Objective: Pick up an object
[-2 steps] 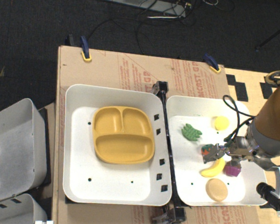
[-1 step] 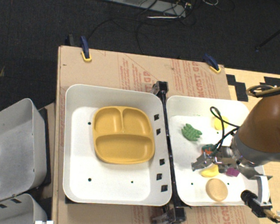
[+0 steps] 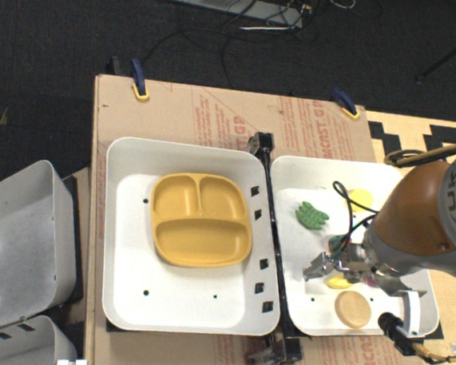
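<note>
At the lower right of the frame the jaws (image 3: 326, 266) hung low inside the right bin (image 3: 288, 224), just left of a small yellow piece (image 3: 337, 281); whether they were spread or pressed together could not be told, and nothing showed between them. A tan round disc (image 3: 353, 308) lay just below, a green ridged piece (image 3: 312, 215) farther up, and another yellow piece (image 3: 360, 200) above that. The arm's low reach suggested a pick among this cluster. The left bin (image 3: 125, 208) held a yellow divided tray (image 3: 202, 219), well apart.
</note>
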Controlling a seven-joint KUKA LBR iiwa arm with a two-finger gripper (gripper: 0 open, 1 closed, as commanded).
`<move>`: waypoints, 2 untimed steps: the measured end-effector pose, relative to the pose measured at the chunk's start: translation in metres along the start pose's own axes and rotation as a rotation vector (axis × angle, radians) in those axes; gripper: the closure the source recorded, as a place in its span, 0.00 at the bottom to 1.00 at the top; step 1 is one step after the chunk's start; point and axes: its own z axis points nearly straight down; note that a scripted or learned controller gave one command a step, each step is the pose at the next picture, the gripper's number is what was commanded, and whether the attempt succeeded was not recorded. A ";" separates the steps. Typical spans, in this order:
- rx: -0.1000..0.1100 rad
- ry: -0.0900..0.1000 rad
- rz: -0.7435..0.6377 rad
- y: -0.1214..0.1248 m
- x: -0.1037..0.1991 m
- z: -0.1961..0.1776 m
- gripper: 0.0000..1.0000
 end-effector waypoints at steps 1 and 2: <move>-0.006 -0.001 0.002 0.002 0.000 -0.013 1.00; -0.004 0.000 -0.005 0.003 -0.001 -0.076 1.00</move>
